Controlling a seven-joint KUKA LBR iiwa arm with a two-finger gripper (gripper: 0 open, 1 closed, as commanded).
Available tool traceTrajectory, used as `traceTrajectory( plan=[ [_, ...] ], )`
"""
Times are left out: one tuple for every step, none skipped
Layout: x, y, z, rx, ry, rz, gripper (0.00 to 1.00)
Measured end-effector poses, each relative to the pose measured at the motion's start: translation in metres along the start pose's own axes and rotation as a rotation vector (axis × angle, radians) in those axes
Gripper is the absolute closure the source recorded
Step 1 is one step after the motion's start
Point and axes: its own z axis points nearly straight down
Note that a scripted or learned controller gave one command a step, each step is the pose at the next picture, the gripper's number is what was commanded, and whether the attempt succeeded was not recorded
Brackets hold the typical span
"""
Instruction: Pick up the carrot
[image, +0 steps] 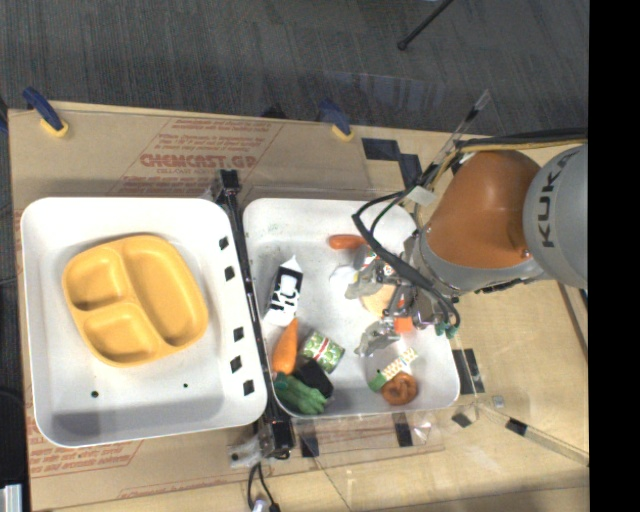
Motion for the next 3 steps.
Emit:
traceTrajectory(
  plan=[
    [-0.041,-0.038,0.01,0.001,0.0,-0.194,0.0],
    [-0.022,-0.006,0.032,-0.003,0.003,-0.252,0.0],
    [-0.049,-0.036,0.072,-0.001,0.001,-0.432,0.0]
  ],
)
